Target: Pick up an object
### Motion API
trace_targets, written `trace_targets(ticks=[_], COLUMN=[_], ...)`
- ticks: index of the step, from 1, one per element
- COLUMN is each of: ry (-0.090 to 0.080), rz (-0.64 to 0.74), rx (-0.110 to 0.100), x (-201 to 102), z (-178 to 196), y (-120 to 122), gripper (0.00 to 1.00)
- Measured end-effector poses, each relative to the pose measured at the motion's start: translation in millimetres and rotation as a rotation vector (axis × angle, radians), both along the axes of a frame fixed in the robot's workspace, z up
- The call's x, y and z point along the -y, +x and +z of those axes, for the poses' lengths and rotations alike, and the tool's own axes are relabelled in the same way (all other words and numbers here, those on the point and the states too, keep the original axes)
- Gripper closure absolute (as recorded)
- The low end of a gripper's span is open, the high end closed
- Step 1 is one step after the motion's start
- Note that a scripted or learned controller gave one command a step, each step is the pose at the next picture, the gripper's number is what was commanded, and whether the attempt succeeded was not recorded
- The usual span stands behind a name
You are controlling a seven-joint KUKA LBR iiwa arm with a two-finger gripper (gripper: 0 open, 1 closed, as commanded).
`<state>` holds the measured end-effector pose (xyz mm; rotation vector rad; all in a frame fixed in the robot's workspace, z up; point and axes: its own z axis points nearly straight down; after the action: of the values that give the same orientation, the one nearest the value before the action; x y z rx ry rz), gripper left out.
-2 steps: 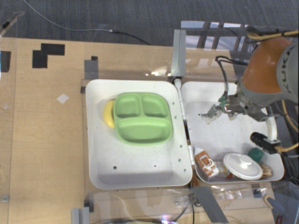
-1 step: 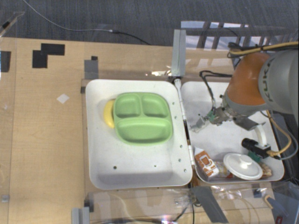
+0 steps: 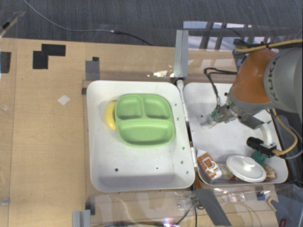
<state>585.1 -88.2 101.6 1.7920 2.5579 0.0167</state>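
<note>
Grey arm (image 3: 279,79) slants down-left over right bin (image 3: 213,141); gripper (image 3: 208,122) state unclear.

A fixed camera above the bench (image 3: 42,126) looks down slantwise on both bins (image 3: 137,178).

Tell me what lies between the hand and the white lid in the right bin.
In the camera view, only bare bin floor lies between the hand and the white lid.
</note>
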Motion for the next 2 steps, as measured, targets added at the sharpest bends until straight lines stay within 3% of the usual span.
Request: trace_targets(ticks=[1,2], ry=[0.000,0.001], rz=[0.000,-0.009], rx=[0.000,-0.014], x=[0.0,24.9], z=[-0.1,-14.8], y=[-0.1,74.2], gripper=[0.00,0.00])
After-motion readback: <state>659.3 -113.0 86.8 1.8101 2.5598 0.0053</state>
